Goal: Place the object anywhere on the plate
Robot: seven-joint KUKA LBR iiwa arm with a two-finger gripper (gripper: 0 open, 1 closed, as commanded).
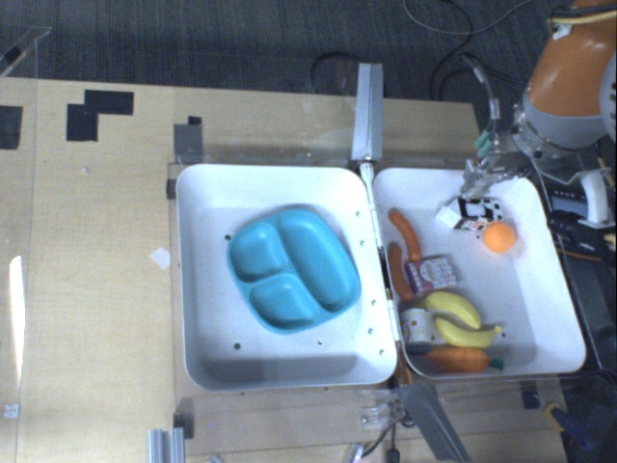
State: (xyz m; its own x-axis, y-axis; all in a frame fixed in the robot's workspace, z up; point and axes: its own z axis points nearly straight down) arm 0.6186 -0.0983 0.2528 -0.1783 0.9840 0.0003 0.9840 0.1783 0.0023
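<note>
A blue plate (292,266) with three compartments lies in the left white bin (202,355). My gripper (479,183) hangs over the far part of the right bin (564,340), well to the right of the plate. Just below it is a small black-and-white object (471,217) with a white corner, either touching the gripper's tip or lying close under it. An orange ball (498,237) rests just right of that object.
The right bin also holds a reddish sausage (406,234), a purple box (431,274), a yellow banana (460,318), a carrot (456,360) and a small round tin (416,325). A metal post (367,114) stands behind the divide between the bins.
</note>
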